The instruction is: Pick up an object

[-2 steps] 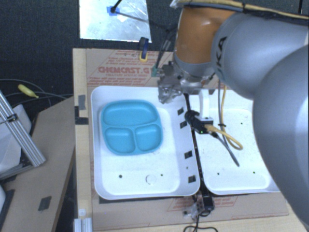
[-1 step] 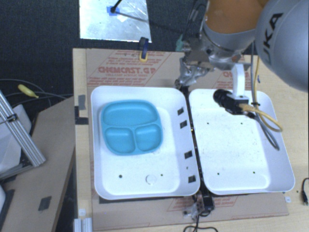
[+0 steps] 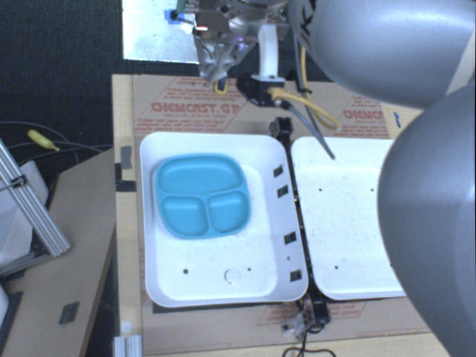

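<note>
The grey arm (image 3: 387, 43) was the biggest thing in sight, filling the upper right and running down the right side, its rounded casing covering part of the right bin. Under it lay the tabletop (image 3: 186, 103), a brown board printed with red lettering, carrying two shallow white bins side by side.

The left bin (image 3: 260, 266) sat whole in view, and the right bin (image 3: 342, 229) lay just beside it, the two touching along a dark seam fitted with small black clips. The right bin's floor showed a few small dark dots.

Inside the left bin, toward its upper left, rested a blue tray (image 3: 201, 195) with three compartments: one wide section across the top and two smaller ones below. It lay flat on the bin floor, close to the bin's left wall and apart from the right one. Below it, on the bare white floor, was a faint round mark (image 3: 233, 276).

The hand (image 3: 217, 69) hung at the top of the view, above the board's far edge, beyond the left bin and well apart from the blue tray. Whether it was apart or together, I cannot tell; it was a blur of metal parts and wiring. A yellow cable (image 3: 312, 110) curved out just beside it.
</note>
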Robot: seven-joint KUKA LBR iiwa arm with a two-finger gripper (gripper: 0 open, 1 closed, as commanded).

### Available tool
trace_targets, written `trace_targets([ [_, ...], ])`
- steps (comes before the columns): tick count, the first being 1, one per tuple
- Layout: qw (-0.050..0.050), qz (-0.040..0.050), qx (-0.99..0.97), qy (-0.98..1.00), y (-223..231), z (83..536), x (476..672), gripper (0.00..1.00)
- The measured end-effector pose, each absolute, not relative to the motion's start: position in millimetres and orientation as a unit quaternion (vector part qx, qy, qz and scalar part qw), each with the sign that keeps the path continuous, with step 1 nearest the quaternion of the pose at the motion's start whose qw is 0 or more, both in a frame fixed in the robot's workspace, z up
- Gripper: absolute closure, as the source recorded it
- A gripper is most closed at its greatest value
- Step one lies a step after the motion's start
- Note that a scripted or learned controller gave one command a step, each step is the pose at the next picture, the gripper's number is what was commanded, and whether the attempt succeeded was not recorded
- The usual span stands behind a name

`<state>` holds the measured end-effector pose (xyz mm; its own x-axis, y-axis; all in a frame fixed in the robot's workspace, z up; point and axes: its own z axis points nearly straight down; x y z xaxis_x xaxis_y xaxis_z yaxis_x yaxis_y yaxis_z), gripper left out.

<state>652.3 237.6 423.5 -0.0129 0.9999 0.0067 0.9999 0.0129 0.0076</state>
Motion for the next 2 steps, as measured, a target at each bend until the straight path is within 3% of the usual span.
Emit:
trace_targets([
  [1,0.004,0.0070,0.705,0.709,234,538,668.3,1.00],
  [2,-0.001,-0.0026,0.708,0.706,184,464,668.7,1.00],
])
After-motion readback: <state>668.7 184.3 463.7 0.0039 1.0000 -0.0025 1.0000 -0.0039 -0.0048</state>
